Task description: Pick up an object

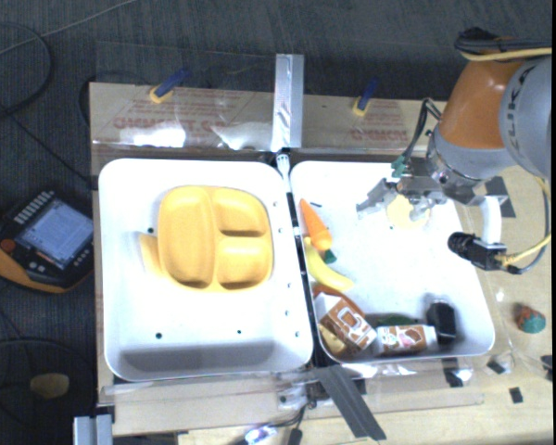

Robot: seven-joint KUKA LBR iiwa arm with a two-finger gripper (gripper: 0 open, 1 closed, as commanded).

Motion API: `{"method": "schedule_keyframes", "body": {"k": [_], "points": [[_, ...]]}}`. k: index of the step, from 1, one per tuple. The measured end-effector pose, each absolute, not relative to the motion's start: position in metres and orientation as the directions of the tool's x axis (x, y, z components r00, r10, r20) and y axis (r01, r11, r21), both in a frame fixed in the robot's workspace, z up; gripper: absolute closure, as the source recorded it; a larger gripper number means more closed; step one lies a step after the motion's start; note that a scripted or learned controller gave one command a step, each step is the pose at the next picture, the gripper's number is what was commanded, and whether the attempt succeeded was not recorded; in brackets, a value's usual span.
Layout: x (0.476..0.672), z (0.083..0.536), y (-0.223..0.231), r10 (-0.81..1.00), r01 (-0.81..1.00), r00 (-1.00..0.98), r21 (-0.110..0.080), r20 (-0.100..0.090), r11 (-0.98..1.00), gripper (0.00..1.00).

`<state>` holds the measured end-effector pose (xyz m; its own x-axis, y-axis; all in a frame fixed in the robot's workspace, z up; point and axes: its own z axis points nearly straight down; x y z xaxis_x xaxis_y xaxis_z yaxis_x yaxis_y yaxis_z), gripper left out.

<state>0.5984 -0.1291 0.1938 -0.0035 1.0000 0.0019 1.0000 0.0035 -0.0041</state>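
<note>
The arm [500, 109] reaches in over the right bin [394, 267], its gripper [396, 202] poised above the bin's upper half with jaws spread and nothing between them. Below the jaws and to their left, a carrot [316, 227] lies against the bin's left wall, with a banana [322, 269] just beneath it. Farther below the jaws, along the bin's near edge, sit a brown patterned packet [345, 327], a bottle [405, 336] lying on its side, and a black object [442, 319] at the bottle's right end. Well to the left of the jaws, in the left bin [204, 336], a yellow divided tray [213, 236] rests upside up. A handheld device [46, 239] lies on the floor beyond the bench's left side.
</note>
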Motion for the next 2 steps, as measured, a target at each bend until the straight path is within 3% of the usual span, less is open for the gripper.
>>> {"method": "schedule_keyframes", "body": {"k": [1,2], "points": [[0.6231,0.0918,-0.0983,0.996,0.996,0.094,-0.002,-0.005,-0.094,0.00],[0.6233,0.0989,-0.0974,0.996,0.996,0.093,-0.005,-0.002,-0.093,1.00]]}}
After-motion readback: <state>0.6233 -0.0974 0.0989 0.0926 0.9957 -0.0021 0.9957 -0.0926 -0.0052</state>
